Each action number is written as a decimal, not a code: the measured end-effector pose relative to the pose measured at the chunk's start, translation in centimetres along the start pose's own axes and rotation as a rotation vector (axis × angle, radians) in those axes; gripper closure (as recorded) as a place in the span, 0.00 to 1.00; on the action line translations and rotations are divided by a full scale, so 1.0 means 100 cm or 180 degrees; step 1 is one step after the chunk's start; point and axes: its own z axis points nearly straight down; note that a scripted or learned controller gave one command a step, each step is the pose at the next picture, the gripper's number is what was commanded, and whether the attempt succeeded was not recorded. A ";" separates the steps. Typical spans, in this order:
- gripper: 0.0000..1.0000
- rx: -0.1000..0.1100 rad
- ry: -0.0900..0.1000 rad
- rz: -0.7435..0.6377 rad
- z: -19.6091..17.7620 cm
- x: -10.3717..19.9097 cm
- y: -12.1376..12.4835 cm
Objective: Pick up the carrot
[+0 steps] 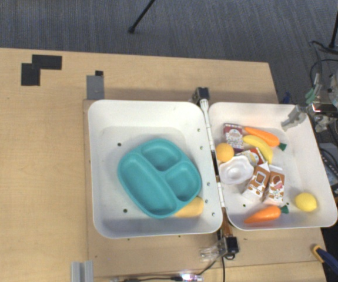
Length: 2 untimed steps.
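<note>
Two orange carrots with green tips lie in the right bin (pixel 327 216). One carrot (pixel 261 136) is at the back, next to a banana (pixel 259 146). The other carrot (pixel 263 214) lies along the front wall. My gripper (pixel 297 116) hangs over the bin's back right corner, right of the back carrot and apart from it. Nothing shows in its grasp.
The right bin also holds a purple carton (pixel 234 135), a white cup (pixel 236 171), small brown cartons (pixel 267 184), a lemon (pixel 305 202) and a yellow fruit (pixel 224 153). The left bin (pixel 107 128) holds a teal divided plate (pixel 160 177) with a yellow item (pixel 191 208) beside it.
</note>
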 end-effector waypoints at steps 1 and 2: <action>0.00 -0.0007 -0.0002 -0.0817 0.128 0.014 0.017; 1.00 -0.0019 -0.0006 -0.0823 0.117 0.015 0.019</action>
